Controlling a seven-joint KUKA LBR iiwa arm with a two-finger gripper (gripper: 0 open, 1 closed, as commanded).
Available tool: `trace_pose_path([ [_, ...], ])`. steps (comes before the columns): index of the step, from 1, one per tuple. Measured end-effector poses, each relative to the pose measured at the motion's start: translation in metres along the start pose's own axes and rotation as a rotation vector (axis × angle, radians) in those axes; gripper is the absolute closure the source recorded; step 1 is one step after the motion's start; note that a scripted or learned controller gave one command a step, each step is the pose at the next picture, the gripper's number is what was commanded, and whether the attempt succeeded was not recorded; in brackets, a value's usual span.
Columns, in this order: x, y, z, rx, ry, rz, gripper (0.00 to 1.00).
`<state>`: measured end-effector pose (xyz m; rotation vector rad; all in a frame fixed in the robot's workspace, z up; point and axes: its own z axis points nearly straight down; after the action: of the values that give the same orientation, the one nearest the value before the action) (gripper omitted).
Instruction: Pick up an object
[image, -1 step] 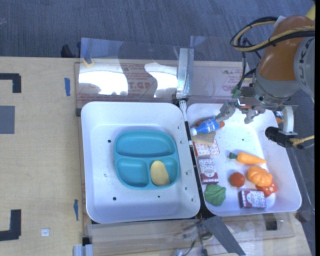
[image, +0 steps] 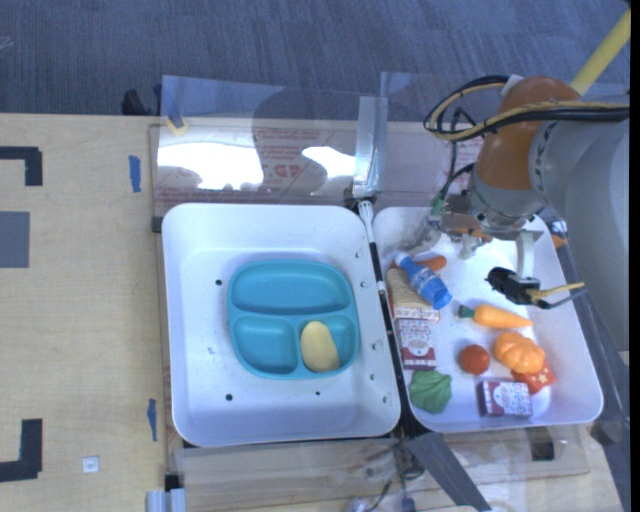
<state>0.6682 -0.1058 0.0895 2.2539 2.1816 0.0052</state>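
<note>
The tool (image: 462, 232) is seen over the back of the right bin (image: 575, 395), near the bottle (image: 424, 281); whether it is clenched or released cannot be told. A carrot (image: 497, 318), tomato (image: 474, 357) and carton (image: 416, 335) are spread across that bin. A potato (image: 319, 345) is held in the blue tray (image: 285, 290) in the left bin (image: 190, 330).

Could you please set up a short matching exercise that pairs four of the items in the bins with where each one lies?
Things:
1. yellow potato
2. blue bottle
3. green leaf toy
4. carrot

Places:
A. right bin, near its front edge
B. right bin, just left of the orange pumpkin
C. a compartment of the teal tray, left bin
D. right bin, near the divider, toward the back

Pairs: 1-C, 2-D, 3-A, 4-B
</note>
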Motion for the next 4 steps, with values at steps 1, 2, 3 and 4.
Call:
trace_pose_path([
  [1,-0.002,-0.061,0.002,0.002,0.0,-0.011,0.0],
  [2,0.053,-0.04,-0.101,-0.004,0.003,0.115,0.0],
  [3,0.004,-0.062,0.001,-0.001,0.001,0.139,0.0],
  [4,0.004,-0.06,-0.01,-0.005,0.0,0.14,1.0],
])
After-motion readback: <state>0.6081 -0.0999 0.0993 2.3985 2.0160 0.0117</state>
